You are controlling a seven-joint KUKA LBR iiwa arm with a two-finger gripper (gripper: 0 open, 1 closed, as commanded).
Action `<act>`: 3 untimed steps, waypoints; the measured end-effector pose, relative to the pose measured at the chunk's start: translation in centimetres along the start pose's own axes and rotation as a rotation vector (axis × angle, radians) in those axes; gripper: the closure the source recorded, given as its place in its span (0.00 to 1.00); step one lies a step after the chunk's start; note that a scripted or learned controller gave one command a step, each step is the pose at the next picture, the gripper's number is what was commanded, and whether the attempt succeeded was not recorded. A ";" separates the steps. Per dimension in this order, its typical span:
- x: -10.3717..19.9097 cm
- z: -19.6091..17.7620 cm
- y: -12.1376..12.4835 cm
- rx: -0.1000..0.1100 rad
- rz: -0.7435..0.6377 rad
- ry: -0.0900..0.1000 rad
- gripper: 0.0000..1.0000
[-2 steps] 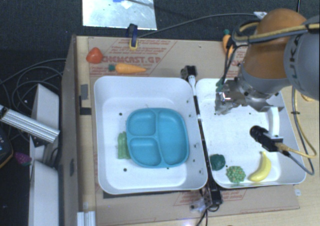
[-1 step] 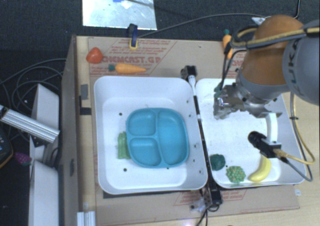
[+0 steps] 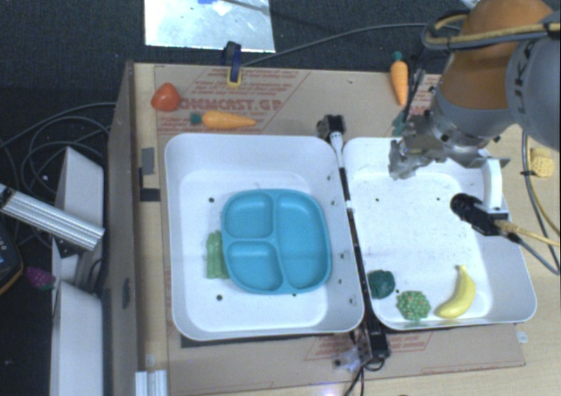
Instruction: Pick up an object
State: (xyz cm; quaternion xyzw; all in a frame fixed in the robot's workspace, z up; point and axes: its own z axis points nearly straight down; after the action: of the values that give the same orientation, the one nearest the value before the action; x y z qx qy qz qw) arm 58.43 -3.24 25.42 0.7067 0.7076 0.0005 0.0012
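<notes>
The pincer (image 3: pixel 401 166), grip state unclear, hangs low over the right bin's (image 3: pixel 508 298) far-left corner, arm bent above.

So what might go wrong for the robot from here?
The end effector hangs at the right bin's far edge, while the banana, broccoli and dark green piece lie bunched at the near edge. It may descend on bare floor, or a grab could nudge a neighbour.
</notes>
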 end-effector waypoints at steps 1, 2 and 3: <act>5.2 1.1 -2.6 0.002 -0.003 0.002 1.00; 2.9 -0.6 -1.3 0.000 0.000 0.001 1.00; 7.8 1.1 -2.5 0.002 -0.003 0.002 1.00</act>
State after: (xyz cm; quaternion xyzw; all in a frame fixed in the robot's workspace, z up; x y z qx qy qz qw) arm 55.95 4.53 24.33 0.7056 0.7086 0.0006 -0.0002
